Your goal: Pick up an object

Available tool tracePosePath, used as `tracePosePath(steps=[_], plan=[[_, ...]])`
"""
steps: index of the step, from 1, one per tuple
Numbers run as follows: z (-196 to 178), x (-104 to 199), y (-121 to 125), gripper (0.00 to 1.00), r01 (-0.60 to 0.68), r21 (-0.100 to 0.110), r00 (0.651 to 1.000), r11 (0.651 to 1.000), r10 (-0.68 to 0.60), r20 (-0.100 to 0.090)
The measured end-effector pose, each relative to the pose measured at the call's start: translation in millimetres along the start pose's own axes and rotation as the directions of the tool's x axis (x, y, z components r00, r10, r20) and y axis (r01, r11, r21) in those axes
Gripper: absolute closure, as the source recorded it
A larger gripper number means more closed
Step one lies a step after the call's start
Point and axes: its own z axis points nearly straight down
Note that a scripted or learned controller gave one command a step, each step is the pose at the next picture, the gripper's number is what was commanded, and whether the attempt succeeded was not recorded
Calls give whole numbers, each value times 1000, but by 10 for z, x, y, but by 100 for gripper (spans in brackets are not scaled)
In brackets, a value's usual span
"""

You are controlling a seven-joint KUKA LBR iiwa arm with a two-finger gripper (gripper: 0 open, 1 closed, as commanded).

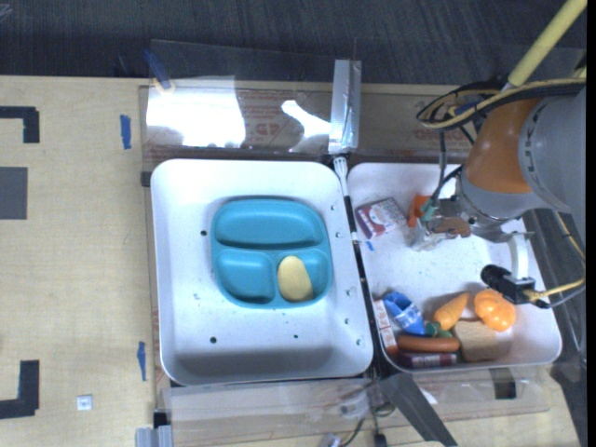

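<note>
floor: dark carpet (279, 7) | bench: pale wood (65, 277) | blue tape marks (125, 130)

The counter (65, 277) looks like pale, matt wood grain. Both white bins, the left bin (177, 250) and the right bin (549, 338), look like smooth plastic with a soft sheen. The blue divided tray (251, 236) is smooth, slightly glossy plastic. The yellow egg-shaped piece (295, 277) looks smooth and matt. The arm's orange band (494, 152) looks glossy.
</note>
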Motion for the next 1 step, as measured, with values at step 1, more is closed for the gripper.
tracePosePath(steps=[1], plan=[[-985, 415, 424, 100, -46, 1, 999, 999, 46, -1]])
